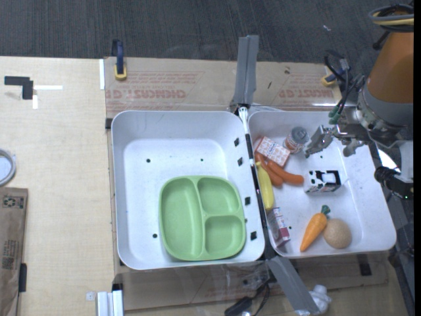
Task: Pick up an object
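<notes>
A grey robot arm with an orange band reaches in from the right, its claw (pixel 332 139) hanging over the right-hand white bin (pixel 375 196); whether the claw is open or closed cannot be told. Just left of the claw lies a small grey can (pixel 298 135). Just below it sits a black-and-white carton (pixel 324 181); farther below, a toy carrot (pixel 314 229) touches a beige egg (pixel 337 233). Well to the left, a green divided plate (pixel 202 217) rests in the other bin (pixel 131 176).

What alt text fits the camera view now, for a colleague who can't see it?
The arm's claw hovers over the back of the right bin, which holds a carrot, a banana, a small black-and-white carton and other small items. The left bin holds a green divided plate.
</notes>
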Tool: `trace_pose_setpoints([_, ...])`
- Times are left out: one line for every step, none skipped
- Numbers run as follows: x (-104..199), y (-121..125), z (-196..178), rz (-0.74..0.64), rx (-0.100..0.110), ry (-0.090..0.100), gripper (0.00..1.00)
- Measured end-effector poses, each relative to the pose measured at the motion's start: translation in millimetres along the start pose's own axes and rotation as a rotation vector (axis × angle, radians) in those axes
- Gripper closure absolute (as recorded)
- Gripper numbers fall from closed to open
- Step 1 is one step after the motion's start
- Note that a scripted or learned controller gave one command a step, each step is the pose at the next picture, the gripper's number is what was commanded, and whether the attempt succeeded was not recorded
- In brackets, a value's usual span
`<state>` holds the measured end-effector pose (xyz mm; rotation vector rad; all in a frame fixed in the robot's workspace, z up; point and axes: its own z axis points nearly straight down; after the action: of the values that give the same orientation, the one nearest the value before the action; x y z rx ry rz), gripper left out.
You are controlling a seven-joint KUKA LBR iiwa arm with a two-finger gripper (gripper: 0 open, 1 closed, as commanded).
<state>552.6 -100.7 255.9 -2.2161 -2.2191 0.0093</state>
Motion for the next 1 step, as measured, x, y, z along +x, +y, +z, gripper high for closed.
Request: trace_pose_setpoints([2.7, 9.7, 129.0, -0.109, -0.007, 0.0, 0.0])
